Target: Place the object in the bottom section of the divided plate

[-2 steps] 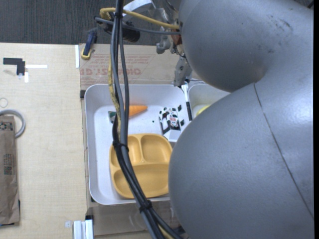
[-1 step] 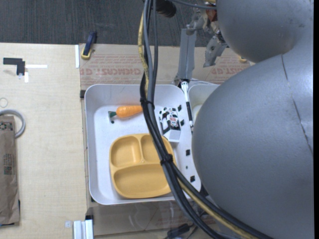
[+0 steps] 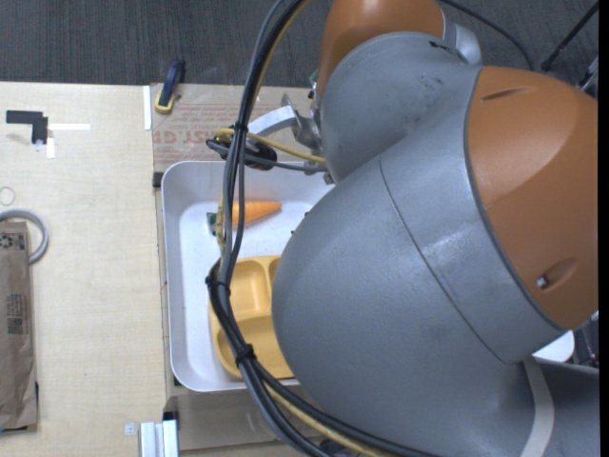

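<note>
An orange carrot (image 3: 255, 211) lies in the white bin (image 3: 183, 255), near its far side. Closer to me in the same bin sits a yellow divided plate (image 3: 249, 317), its right part hidden under the arm. The big grey and orange arm (image 3: 447, 227) covers most of the bin and hides the gripper. Black cables (image 3: 233, 255) hang from the arm across the carrot and the plate.
A wooden bench top (image 3: 76, 208) stretches to the left of the bin. A brown paper packet (image 3: 14, 322) lies at its left edge, a small black piece (image 3: 29, 122) at the far left. A blue and yellow tool (image 3: 171, 86) rests above the bin.
</note>
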You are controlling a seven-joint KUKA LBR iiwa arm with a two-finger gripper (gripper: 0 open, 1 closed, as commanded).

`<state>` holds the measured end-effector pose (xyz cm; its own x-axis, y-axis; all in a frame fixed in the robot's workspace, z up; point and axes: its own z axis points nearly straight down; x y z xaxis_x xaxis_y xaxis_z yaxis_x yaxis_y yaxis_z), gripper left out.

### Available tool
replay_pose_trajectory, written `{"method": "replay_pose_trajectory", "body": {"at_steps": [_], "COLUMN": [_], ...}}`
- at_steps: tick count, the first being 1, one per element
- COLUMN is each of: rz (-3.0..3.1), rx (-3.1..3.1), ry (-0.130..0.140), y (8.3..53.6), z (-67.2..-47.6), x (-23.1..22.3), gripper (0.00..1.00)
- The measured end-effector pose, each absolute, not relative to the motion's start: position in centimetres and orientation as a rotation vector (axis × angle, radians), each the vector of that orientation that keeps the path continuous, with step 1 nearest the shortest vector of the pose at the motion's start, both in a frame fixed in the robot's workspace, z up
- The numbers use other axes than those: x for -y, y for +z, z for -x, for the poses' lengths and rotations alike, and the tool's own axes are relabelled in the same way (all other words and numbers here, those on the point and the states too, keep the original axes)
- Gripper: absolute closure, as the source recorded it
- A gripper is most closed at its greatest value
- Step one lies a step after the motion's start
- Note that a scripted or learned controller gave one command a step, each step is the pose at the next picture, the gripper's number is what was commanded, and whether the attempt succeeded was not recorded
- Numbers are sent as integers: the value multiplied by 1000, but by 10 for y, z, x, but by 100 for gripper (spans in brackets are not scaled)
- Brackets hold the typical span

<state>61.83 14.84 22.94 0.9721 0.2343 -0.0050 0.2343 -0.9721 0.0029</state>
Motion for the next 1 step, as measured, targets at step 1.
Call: {"method": "replay_pose_trajectory", "body": {"at_steps": [1], "rz": [-3126], "rx": [-324], "ry": [27], "y": [117], "z": [-652], "x": [-122], "gripper": [0]}}
